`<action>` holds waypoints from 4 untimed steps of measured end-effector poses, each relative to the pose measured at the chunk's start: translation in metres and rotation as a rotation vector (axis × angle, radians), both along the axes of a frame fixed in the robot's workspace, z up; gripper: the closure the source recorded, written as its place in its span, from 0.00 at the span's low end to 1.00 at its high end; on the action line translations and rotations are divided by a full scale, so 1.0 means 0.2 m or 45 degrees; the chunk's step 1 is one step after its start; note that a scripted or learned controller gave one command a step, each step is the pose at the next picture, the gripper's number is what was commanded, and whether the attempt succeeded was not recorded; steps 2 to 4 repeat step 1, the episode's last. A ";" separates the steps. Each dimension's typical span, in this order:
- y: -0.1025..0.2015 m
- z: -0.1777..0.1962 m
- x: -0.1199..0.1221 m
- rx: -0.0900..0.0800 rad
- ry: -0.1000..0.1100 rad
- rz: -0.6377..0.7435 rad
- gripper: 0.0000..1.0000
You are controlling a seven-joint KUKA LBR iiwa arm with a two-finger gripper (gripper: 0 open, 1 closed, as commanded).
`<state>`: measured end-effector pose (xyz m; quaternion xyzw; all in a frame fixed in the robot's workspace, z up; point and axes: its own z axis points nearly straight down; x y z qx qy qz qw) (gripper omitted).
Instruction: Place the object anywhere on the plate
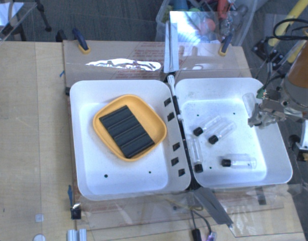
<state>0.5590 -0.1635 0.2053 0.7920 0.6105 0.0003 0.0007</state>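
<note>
We see two white bins side by side on the bench. The left bin [84, 179] holds a yellow plate [102, 134], roughly square with rounded corners, turned at an angle. A dark ribbed block [128, 131] lies flat on the plate, covering most of its middle.

The right bin [274, 169] holds several clear tubes with black caps. One tube [208, 125] lies near the bin's centre, tilted, its cap toward the left. A second tube [221, 132] lies just beside it, nearly parallel. A third tube [195, 154] lies along the bin's left wall, cap at the near end. A fourth tube [239, 161] lies flat toward the near right, cap on its left end – apart from the others.

The gripper [258, 115] sits over the right bin's right side, close to the wall, the arm coming in from the right. Its end looks pale and cluttered – we cannot tell how its grasp stands or whether it has anything. A faint clear shape near it may be another tube; too blurred to say.

None of the tubes touches the plate; all are in the right bin.
</note>
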 end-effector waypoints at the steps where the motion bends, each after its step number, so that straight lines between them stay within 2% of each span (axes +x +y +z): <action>1: 0.00 0.00 0.00 0.000 0.000 0.000 0.00; 4: 0.00 0.00 0.00 0.000 0.000 0.000 0.00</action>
